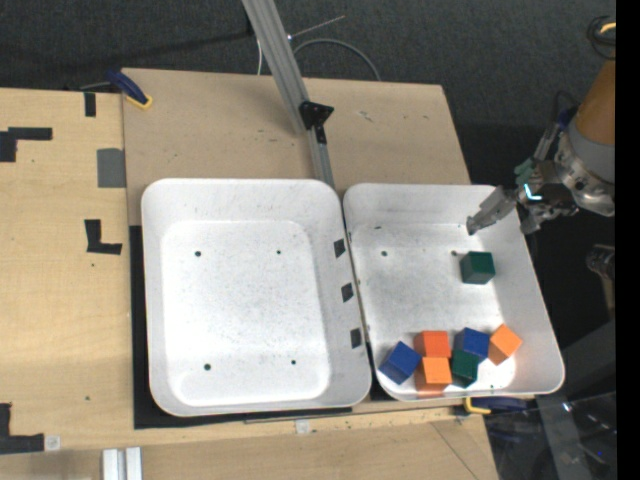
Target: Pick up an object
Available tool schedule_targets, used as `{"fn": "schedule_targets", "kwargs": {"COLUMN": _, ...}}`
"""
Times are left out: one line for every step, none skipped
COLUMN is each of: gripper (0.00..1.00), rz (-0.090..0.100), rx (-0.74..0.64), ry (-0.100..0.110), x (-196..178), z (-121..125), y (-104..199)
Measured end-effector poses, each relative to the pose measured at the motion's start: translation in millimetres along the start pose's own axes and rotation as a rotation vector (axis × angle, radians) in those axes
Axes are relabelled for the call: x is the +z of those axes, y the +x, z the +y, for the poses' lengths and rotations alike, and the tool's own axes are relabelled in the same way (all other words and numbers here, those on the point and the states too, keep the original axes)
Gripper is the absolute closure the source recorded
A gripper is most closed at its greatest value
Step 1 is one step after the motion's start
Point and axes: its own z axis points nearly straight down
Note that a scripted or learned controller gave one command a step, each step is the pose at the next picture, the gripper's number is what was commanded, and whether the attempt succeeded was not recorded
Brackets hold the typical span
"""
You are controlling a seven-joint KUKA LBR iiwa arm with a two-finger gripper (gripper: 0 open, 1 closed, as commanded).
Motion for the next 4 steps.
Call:
{"fn": "schedule_targets", "kwargs": {"gripper": 0.0, "rz": -0.001, "rx": -0.001, "ry": -0.004, "x": -2.4, "z": 0.7, "y": 0.1}}
{"fn": "schedule_targets", "kwargs": {"gripper": 0.0, "rz": -0.001, "rx": 0.0, "ry": 0.001, "x": 45.0, "z": 6.2, "y": -4.8}}
{"fn": "schedule_targets", "kwargs": {"gripper": 0.0, "rz": -0.001, "rx": 0.0, "ry": 0.001, "x": 89.0, "z": 3.3, "y": -2.4}}
{"fn": "schedule_targets", "kwargs": {"gripper": 0.0, "rz": 0.0, "rx": -0.001, "ry": 0.002, "x": 148.2, "z": 9.2, "y": 4.7}}
